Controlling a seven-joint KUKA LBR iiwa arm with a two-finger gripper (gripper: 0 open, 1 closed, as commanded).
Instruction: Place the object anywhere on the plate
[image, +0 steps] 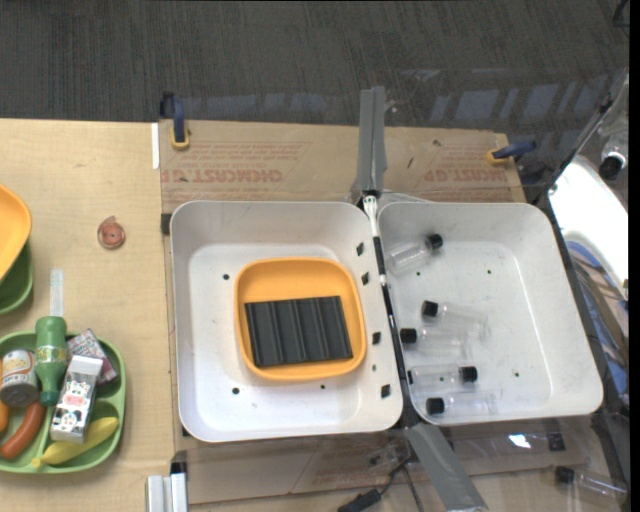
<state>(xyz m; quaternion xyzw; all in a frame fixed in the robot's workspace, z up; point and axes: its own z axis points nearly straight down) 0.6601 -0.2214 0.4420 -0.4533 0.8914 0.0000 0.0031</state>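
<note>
An orange square plate (298, 273) lies in the middle of the left white bin (200, 300). On the plate rests a dark grey ribbed slab (302, 331), which covers most of its floor. In the right white bin (540, 300) lie several clear vials with black caps, such as one near the far left corner (430, 242), one at mid left (430, 309) and one at the near edge (437, 406).
A green tray of toy food (60, 405) and an orange bowl (10, 235) sit on the wooden table at the left. A small pink disc (111, 233) lies nearby. A grey post (371, 140) rises behind the seam between the bins. Clamps (178, 130) hold the cardboard.
</note>
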